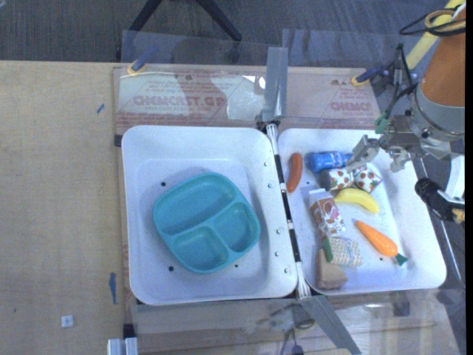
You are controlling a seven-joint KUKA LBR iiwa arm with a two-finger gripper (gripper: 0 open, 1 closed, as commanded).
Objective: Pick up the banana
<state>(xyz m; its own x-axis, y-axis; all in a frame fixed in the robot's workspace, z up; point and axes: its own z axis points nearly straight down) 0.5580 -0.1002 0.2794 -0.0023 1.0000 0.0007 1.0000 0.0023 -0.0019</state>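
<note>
Banana (358, 200) lies in right-hand white bin (429, 268), untouched, just beside a patterned carton (355, 177) and above a carrot (378, 240). Gripper (385, 154) hangs over the bin's upper rim near the banana; finger opening cannot be determined, no object seen between them. Wooden bench (52, 198) surrounds; dark carpet (66, 13) beyond.

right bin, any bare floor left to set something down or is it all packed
Bare floor lies along the right white bin's far-right side, beyond the orange toy carrot and yellow toy banana. The middle is crowded. The left white bin has room around the teal divided plate.
</note>
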